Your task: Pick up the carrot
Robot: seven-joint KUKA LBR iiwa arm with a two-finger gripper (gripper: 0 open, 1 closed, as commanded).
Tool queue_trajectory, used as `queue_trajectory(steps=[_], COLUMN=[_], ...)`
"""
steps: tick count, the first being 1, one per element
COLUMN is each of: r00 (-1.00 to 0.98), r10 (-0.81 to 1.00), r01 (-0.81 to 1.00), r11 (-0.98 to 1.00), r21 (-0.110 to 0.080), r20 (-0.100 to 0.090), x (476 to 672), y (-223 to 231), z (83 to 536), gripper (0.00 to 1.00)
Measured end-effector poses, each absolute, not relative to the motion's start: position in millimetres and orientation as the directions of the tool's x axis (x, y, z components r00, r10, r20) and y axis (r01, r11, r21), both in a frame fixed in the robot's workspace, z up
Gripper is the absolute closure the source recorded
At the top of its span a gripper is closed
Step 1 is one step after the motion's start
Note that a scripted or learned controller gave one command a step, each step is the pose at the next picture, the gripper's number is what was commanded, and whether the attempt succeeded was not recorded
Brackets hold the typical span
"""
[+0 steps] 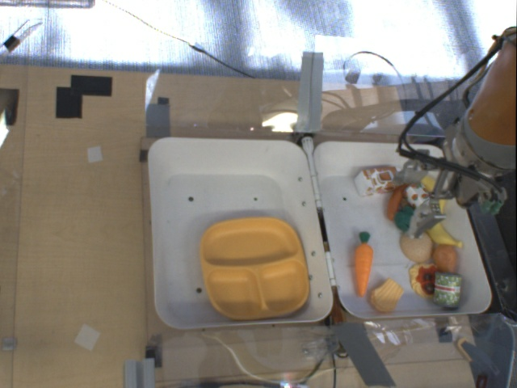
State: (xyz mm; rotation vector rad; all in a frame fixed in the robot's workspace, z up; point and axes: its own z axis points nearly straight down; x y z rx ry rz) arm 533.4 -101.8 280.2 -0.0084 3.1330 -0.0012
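I find the carrot (363, 265) lying flat in the right bin (343, 168), near its left wall, green top pointing away from me and tip toward the near edge. It lies apart from the clutter; a ridged yellow piece (387, 295) sits just beside its tip. My hand (426, 214) hangs over the crowded toys further right, and I cannot tell its state. I judge the carrot a light, rigid, smooth toy, likely to slip on its taper. I would take it across the thick orange body below the top. The yellow tray (254, 267) occupies the left bin (174, 217).
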Motion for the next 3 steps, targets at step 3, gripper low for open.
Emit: queue_trajectory(steps=[3], r00=[-1.0], r10=[-0.006], r01=[-0.006], r11=[1.0], r21=[-0.001], r20=[-0.027], x=[522.5], y=[-86], z=[100], gripper=[0.0])
